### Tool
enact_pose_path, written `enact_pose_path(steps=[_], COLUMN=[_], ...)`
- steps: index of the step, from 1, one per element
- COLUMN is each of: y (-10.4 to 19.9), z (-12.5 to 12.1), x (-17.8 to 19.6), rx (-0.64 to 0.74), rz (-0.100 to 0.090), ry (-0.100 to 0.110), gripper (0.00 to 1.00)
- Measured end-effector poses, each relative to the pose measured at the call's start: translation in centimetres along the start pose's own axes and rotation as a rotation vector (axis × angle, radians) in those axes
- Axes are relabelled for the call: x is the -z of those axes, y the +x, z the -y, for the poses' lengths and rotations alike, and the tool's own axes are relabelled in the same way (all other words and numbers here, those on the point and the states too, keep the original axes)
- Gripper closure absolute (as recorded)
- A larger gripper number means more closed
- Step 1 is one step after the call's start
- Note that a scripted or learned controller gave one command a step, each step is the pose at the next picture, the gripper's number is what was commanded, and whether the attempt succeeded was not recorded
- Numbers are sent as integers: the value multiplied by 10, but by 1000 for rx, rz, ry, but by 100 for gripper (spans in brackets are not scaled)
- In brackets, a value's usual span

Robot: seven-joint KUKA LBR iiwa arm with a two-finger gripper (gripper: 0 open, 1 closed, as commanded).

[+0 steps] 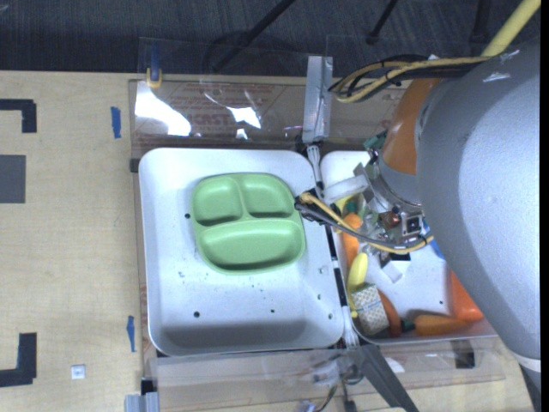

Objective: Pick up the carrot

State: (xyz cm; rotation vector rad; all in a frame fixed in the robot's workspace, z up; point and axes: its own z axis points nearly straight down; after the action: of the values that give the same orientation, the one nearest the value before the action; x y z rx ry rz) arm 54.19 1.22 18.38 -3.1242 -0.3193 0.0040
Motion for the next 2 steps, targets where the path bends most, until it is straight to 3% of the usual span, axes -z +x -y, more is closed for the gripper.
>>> enact_pose_path(steps=[1, 2], y=[0, 0], z=[0, 0], x=[0, 0], rx=[0, 0], rz=[0, 0], ry=[0, 0], gripper=[0, 0])
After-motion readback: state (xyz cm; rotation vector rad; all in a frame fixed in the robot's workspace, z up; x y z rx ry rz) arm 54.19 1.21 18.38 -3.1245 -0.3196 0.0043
